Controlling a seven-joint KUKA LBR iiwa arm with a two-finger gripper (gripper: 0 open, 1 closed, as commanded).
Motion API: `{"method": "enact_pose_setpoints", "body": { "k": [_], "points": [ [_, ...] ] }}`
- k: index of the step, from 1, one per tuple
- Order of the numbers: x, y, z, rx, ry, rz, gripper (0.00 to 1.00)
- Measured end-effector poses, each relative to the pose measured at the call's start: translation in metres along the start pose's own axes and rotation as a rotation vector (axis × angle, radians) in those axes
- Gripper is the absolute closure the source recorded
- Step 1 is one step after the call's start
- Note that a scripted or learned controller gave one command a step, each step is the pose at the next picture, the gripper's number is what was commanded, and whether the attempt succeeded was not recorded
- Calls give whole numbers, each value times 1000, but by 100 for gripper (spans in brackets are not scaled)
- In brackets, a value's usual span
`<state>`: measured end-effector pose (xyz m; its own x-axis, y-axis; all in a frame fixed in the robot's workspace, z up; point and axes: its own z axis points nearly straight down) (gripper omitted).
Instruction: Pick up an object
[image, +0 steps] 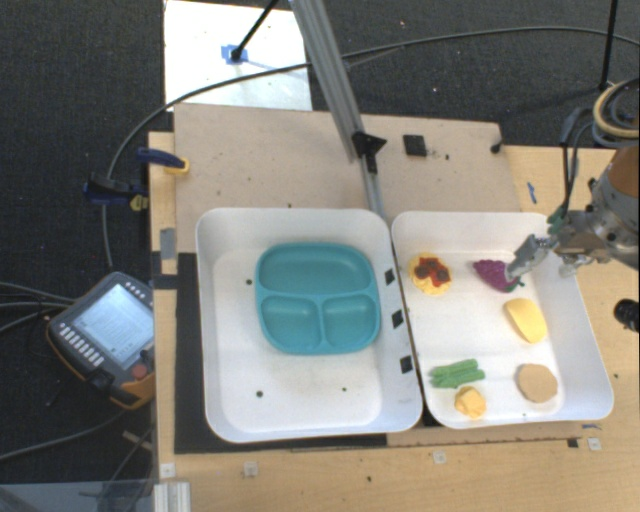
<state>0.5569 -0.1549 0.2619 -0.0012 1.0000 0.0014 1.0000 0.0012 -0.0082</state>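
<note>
Camera view looks down on a pale wooden bench (300, 160) set over dark speckled carpet (70, 90), with black cables trailing across the floor and a grey-and-orange teach pendant (105, 338) lying at the left. Two shallow white bins with rounded corners sit side by side. The left bin (230, 400) carries a smooth teal plate (318, 298) moulded into three compartments. The right bin (590, 380) holds small toy foods, well apart from one another: a yellow wedge (526, 320), a flat tan disc (537, 382), a purple grape cluster (490, 272), a round yellow piece topped with red (431, 274), a ribbed green pod (456, 374) and a knobbly yellow lump (470, 402) just below it. The arm enters from the right; its gripper (522, 266) hangs tilted over the right bin, tips just beside the grape cluster, touching or nearly so. How far its grip is spread cannot be told, and nothing is seen clamped in it.
</note>
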Motion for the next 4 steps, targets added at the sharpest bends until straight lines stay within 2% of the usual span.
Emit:
{"method": "enact_pose_setpoints", "body": {
  "k": [1, 2, 4],
  "points": [
    [0, 2, -5, -10, -2, -3, 0],
    [7, 11, 43, -8, -1, -4, 0],
    [13, 2, 135, -6, 0, 0, 0]
  ]
}}
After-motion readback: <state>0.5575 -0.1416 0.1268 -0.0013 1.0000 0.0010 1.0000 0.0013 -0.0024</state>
